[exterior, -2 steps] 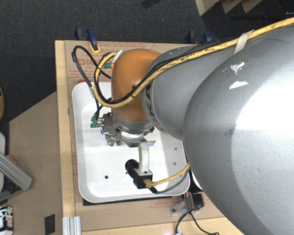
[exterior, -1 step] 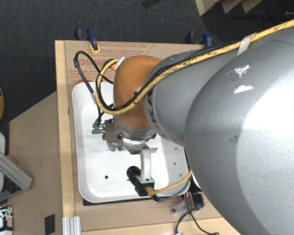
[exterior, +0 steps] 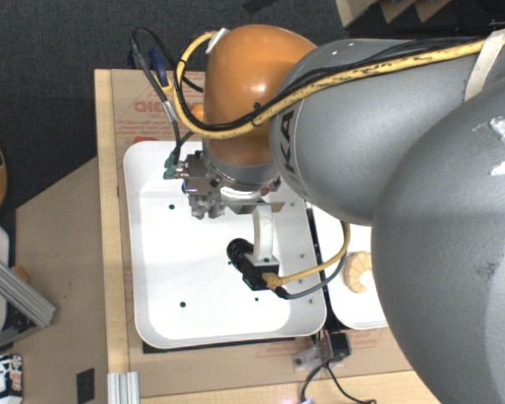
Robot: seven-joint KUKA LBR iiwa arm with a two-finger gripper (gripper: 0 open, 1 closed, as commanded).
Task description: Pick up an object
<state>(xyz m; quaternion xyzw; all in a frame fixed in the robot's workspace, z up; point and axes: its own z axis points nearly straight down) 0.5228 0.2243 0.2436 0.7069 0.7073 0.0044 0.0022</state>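
- While the gripper (exterior: 206,202) hangs low over the upper part of the left bin (exterior: 194,314), I cannot tell from here whether it is apart or together; the wrist hides that, and I see nothing clamped in it.
- Under it is bare white floor, with just a few tiny dark specks (exterior: 183,304).
- The only candidate I see is a tan curved piece (exterior: 358,273) in the right bin (exterior: 360,311), by its left wall, part-hidden by the arm (exterior: 421,141) and well apart from the gripper.
- My read: it's light, maybe soft, and rounded enough to slip out of a pinch. I'd take it across the narrow middle of the curve.
- Count: one arm, one gripper, two bins, one tan piece.
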